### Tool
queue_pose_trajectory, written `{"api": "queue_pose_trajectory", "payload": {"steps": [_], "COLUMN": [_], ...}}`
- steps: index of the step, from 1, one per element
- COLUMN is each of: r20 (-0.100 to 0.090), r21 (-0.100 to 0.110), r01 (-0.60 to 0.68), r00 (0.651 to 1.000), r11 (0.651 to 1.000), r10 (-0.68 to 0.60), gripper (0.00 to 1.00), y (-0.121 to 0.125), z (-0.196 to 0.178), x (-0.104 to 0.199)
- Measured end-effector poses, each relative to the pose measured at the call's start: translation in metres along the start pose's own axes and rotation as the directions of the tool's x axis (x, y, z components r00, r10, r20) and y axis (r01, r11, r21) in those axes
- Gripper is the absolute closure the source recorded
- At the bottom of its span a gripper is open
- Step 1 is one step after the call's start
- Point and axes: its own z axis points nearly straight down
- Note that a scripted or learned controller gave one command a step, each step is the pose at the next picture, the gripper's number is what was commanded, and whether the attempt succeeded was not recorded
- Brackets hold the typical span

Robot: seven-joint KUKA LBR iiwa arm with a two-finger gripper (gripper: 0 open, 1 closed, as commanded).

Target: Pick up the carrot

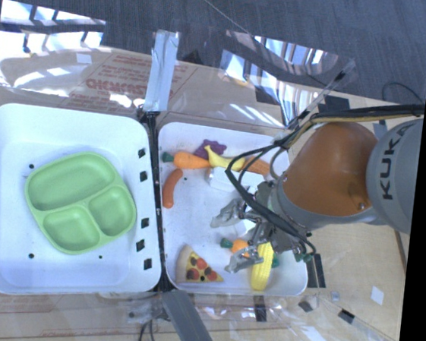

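Observation:
An orange carrot point(189, 160) with a green tip lies in the right bin's far-left corner. A smaller orange piece with a green end point(238, 246) sits near the bin's front, beside the yellow corn point(262, 265). My gripper point(232, 240) hangs over this smaller piece, its two metal fingers point(225, 216) spread wide on either side of it. The fingers are open and do not pinch it. The arm's orange band and grey wrist hide the right part of the bin.
A banana point(220, 159), a purple item point(214, 147), an orange sausage shape point(171, 188) and a pizza slice point(199, 267) share the right bin point(192, 217). The left bin point(5, 180) holds a green divided plate point(79, 202).

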Motion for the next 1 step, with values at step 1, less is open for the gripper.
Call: {"api": "queue_pose_trajectory", "payload": {"steps": [1], "r20": [0.006], "r21": [0.004], "r01": [0.122], "r00": [0.992], "r11": [0.992], "r10": [-0.123], "gripper": [0.00], "y": [-0.0351], "z": [0.0852], "x": [-0.0218]}}
